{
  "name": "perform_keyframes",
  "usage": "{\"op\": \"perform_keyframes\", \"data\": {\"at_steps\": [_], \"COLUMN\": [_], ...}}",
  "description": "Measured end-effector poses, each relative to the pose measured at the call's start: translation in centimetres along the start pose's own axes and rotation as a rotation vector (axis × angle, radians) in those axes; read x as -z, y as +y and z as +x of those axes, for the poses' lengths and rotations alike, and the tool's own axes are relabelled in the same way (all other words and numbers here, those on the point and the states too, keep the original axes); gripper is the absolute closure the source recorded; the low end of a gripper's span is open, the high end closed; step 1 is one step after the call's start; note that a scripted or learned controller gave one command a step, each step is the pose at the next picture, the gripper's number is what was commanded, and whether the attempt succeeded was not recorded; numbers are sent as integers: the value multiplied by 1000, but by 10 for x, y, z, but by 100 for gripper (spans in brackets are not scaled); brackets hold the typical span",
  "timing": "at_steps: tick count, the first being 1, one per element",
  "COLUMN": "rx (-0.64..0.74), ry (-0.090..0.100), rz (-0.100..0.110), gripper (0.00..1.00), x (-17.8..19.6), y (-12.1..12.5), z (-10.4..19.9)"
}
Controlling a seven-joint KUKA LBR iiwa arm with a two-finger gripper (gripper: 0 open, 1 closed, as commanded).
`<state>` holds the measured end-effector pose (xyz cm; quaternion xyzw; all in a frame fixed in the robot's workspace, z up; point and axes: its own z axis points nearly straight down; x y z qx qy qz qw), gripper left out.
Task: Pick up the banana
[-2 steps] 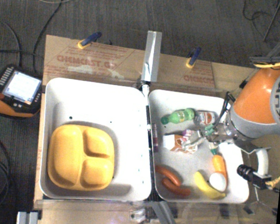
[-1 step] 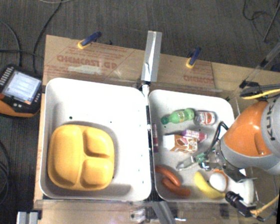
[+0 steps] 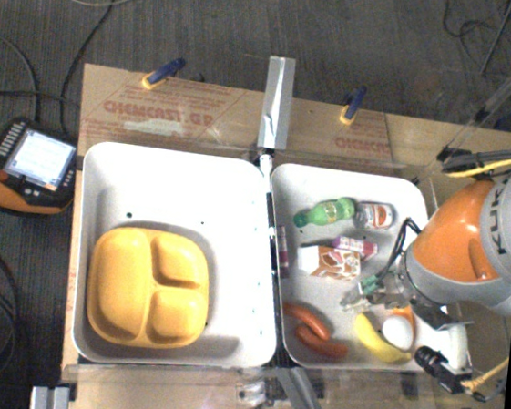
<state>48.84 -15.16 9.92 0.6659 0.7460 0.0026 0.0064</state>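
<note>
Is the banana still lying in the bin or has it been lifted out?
Lying in the bin. The banana rests on the right bin floor near its front edge, beside the gripper.

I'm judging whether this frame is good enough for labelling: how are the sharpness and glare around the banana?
Camera view: generally soft; the banana is partly covered by a washed-out white patch, and the gripper beside it is blurry; the right bin looks bright but readable.

Red printing, mirrored and too faint to be read, is seen on the brown cardboard sheet point(image 3: 183, 113) beyond the bins. The letters "KU" are made out on the grey arm housing point(image 3: 502, 232) at right.
</note>
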Motion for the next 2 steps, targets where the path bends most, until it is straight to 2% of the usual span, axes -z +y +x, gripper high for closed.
{"op": "perform_keyframes", "data": {"at_steps": [1, 2], "rx": [0, 1], "ry": [0, 1], "rz": [0, 2], "gripper": [0, 100], "x": [0, 8], "y": [0, 0], "z": [0, 1]}}
